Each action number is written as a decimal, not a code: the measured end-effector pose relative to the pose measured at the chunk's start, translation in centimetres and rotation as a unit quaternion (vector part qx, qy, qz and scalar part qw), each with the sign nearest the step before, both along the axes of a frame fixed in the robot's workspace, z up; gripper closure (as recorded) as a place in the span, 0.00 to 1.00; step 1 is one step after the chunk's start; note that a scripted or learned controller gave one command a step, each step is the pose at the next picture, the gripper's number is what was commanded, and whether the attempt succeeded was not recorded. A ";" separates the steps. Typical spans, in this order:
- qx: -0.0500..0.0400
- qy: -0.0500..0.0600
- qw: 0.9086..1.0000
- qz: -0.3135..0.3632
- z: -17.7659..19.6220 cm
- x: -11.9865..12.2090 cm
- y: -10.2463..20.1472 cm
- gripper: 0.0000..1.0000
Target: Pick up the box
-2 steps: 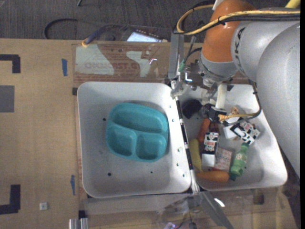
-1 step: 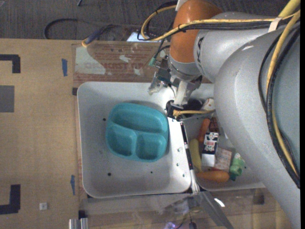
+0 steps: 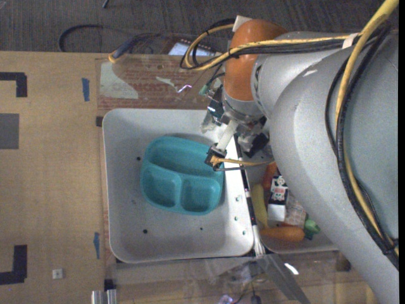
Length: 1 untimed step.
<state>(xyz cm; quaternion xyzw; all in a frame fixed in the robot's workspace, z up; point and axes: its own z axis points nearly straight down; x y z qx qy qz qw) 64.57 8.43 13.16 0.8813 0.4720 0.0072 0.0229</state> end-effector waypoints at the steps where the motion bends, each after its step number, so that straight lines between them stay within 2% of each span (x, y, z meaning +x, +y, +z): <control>1: 0.001 -0.010 0.996 -0.086 0.0 0.0 0.0 0.00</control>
